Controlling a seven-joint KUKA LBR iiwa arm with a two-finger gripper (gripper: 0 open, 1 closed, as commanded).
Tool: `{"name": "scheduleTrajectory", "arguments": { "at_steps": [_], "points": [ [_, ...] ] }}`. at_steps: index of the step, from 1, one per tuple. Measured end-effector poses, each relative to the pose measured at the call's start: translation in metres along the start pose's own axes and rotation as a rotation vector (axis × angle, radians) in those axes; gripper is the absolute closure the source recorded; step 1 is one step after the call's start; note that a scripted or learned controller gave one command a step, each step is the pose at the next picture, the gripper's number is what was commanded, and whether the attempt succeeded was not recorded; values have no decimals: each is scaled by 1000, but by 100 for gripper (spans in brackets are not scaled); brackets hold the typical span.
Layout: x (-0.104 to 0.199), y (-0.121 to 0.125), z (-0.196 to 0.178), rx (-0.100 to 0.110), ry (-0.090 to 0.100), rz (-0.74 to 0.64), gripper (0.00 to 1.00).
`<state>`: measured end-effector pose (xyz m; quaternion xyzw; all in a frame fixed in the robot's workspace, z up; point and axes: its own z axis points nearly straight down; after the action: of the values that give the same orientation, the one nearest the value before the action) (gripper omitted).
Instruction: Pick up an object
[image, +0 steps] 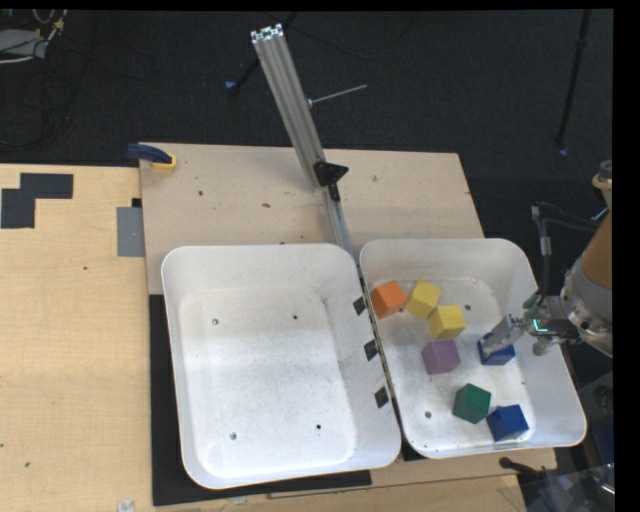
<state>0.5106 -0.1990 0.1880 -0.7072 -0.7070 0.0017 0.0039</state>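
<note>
Over right bin (545, 400) gripper (503, 338) sits low at a blue block (497, 350), partly hiding it; jaws' state can't be told.

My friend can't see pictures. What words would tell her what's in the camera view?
A robot arm's gripper reaches in from the right, down at a small blue block in the right white bin. Around it lie an orange block, two yellow, one purple, one green and another blue. The left white bin sits beside it.
</note>
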Motion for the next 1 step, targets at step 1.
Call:
{"name": "scheduleTrajectory", "arguments": {
  "at_steps": [1],
  "points": [
    [-1, 1, -2, -5, -1, 1, 0]
  ]
}}
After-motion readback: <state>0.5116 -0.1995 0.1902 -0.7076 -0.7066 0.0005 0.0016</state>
